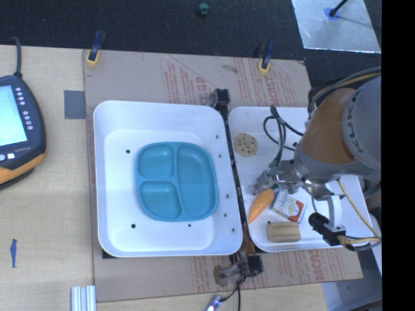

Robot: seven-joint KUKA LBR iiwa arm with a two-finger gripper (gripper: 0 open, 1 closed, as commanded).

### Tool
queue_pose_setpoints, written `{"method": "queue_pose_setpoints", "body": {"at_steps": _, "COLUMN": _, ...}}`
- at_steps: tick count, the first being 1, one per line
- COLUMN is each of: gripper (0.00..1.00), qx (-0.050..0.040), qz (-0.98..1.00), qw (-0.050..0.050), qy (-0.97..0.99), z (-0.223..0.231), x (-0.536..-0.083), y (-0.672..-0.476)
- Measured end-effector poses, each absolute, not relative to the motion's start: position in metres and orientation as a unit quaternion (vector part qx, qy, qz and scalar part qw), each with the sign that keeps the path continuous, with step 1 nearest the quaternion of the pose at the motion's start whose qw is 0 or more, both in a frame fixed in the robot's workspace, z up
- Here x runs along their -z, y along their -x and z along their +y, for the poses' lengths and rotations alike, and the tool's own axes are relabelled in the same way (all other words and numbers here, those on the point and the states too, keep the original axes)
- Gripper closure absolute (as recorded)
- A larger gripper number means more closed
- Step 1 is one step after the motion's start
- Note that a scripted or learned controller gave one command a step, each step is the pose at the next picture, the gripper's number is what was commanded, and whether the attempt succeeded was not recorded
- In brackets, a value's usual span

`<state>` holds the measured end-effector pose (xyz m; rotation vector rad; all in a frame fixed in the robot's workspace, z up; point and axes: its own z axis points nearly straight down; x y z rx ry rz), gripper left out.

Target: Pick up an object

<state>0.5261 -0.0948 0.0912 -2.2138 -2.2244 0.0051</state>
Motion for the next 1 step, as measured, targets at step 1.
{"method": "queue_pose_setpoints", "body": {"at_steps": 1, "gripper": 0.0, "qx": -0.0005, "qz": -0.708, "qw": 0.001, "qy": 0.706, "z": -0.0973, "x": -0.0918, "y": -0.5629}}
